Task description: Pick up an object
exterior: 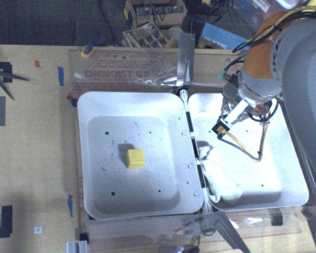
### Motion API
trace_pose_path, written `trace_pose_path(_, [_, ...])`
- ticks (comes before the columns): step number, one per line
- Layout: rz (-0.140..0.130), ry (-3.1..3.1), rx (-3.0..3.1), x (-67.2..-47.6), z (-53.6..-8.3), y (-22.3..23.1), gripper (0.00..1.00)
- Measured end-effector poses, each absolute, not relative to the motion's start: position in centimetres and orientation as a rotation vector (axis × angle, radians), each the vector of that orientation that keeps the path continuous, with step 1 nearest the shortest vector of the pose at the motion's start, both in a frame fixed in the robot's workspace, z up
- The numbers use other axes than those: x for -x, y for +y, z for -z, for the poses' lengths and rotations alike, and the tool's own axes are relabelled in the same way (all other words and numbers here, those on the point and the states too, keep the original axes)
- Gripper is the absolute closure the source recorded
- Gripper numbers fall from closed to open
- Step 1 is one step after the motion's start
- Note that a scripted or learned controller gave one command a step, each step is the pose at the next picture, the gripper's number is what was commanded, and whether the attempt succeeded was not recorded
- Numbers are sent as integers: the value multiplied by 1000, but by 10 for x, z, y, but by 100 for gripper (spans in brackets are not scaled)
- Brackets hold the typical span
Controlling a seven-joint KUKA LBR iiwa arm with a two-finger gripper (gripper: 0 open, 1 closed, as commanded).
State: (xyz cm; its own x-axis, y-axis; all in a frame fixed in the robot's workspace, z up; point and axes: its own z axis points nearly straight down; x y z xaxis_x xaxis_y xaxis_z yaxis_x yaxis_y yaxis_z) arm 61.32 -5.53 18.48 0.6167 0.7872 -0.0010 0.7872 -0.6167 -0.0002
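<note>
Wooden bench (pixel 26 157), two shallow white bins side by side. Yellow block (pixel 136 158) near middle of left bin (pixel 95 115), well clear of all four walls; speckled floor open around it. Gripper (pixel 225 122) over right bin (pixel 289 194), near its back-left corner beside the divider. Finger spacing: cannot tell. White crumpled item (pixel 221 181) along right bin's left wall. Cluttered shelving (pixel 152 15) behind bench.

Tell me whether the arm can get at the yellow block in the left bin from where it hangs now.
Probably yes. The yellow block lies alone on the left bin floor, nothing over it. The end effector hangs over the right bin and must cross the divider.
</note>
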Motion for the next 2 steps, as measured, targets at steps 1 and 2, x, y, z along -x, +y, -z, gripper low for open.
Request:
trace_pose_path(1, [7, 984, -2987, -630, -99, -108, 100])
trace_pose_path(2, [2, 527, -3098, -627, -212, -66, 100])
